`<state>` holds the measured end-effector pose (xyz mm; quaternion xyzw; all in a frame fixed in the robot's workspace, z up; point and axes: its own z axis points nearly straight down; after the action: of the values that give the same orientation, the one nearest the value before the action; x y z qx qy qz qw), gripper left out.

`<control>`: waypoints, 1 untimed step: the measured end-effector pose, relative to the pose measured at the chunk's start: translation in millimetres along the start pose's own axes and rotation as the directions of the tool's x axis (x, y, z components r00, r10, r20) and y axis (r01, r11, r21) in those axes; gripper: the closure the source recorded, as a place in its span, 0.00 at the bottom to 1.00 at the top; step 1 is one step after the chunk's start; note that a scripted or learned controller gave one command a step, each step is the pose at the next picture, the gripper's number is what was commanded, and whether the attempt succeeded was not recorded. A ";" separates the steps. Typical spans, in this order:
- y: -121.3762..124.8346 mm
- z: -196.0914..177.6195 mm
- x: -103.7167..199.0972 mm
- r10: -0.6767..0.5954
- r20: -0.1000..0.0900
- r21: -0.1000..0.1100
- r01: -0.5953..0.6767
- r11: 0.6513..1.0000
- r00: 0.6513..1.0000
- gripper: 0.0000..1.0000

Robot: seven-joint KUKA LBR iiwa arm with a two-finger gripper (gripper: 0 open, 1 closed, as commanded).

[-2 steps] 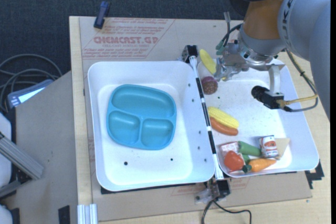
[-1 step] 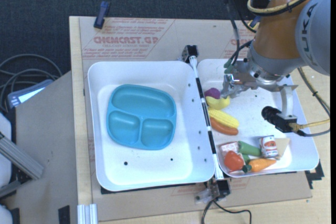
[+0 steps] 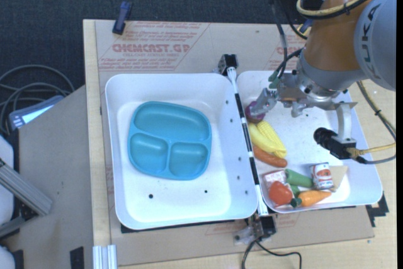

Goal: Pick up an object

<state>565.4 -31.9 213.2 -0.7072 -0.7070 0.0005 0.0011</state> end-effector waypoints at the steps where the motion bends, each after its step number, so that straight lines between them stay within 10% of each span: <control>1: -74.1 26.6 -28.6 0.001 0.001 0.001 -0.001 1.000 1.000 0.00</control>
<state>491.2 -60.4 186.7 -0.7077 -0.7065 0.0010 0.0010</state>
